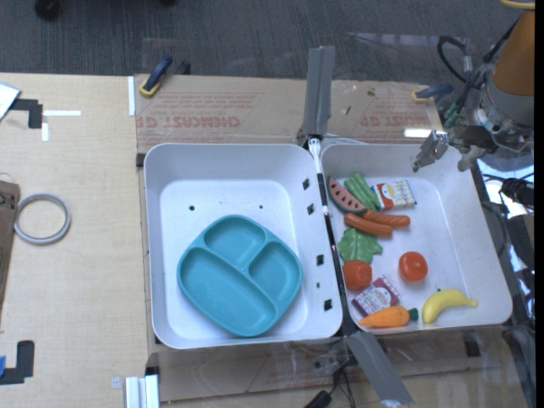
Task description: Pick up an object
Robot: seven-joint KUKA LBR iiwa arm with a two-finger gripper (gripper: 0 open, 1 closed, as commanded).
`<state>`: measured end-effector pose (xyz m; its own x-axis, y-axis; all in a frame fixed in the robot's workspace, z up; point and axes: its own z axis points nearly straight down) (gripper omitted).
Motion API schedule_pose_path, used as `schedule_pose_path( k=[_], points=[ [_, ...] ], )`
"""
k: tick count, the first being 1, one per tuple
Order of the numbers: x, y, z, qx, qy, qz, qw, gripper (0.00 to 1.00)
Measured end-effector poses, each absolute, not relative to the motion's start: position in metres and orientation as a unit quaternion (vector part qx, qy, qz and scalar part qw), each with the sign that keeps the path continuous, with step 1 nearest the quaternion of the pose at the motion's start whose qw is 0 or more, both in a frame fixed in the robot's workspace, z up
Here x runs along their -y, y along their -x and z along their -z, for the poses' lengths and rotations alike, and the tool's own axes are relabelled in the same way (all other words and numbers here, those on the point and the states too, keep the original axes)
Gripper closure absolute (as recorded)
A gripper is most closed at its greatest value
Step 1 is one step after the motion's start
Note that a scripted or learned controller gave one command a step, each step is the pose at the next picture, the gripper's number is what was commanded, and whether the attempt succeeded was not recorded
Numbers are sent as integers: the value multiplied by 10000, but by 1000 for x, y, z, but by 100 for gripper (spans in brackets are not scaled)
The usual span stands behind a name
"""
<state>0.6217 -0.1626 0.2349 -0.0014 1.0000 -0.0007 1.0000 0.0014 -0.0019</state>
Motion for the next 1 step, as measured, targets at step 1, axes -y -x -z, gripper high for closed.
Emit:
schedule_pose_path(
  k=[1],
  points=[
    [106, -629, -121, 7430, 6692, -7, 3, 0]
  ],
)
